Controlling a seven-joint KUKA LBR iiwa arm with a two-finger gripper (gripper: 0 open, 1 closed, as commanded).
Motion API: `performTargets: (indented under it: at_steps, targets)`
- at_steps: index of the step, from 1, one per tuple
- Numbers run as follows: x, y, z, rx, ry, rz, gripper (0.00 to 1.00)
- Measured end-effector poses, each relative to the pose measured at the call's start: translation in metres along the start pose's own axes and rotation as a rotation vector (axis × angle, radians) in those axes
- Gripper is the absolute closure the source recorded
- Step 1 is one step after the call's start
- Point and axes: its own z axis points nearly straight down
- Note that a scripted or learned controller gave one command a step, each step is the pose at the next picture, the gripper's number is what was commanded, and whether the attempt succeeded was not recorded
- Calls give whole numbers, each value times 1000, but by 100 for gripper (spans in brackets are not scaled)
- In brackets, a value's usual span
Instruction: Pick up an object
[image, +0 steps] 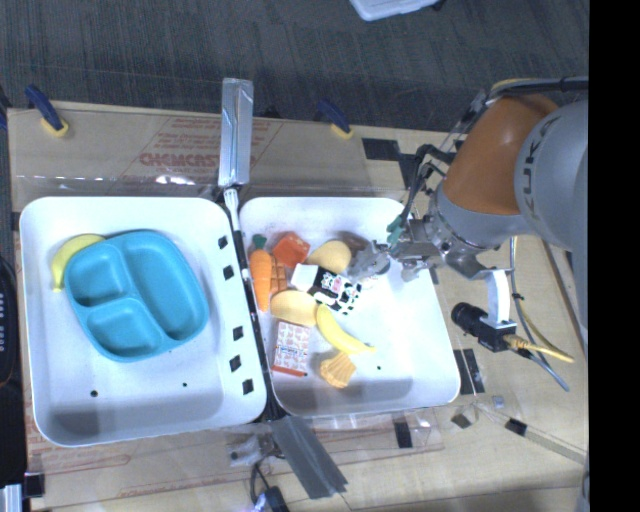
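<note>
The pick looks to be at the reaching stage and nothing is lifted yet: the end effector (372, 260) sits low over the upper middle of the right bin (420, 350), at the edge of the pile of toy food, and whether it is released or clenched cannot be told from this slanted view, since the metal parts blur into the items beneath. No object is seen off the bin floor or between its tips. The likely targets lie just beside it: a brownish rounded piece (345, 243), a black-and-white patterned block (340, 290), a pale yellow lump (330, 256), an orange-red item (291, 248), a carrot (261, 278), a banana (340, 335) and a small printed carton (292, 348). What remains is closing on one item and raising it clear. The left bin (60, 400) holds a blue divided plate (140, 292) over a second banana (68, 255). The carton's red print is too small to read; reddish lettering on the cardboard sheet (180, 158) on the worktop behind the bins is also too faint to make out.
</note>
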Motion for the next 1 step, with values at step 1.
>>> performTargets:
  at_steps: [1]
  targets:
    - [44, -35, 86, 6, 1, 62, 0]
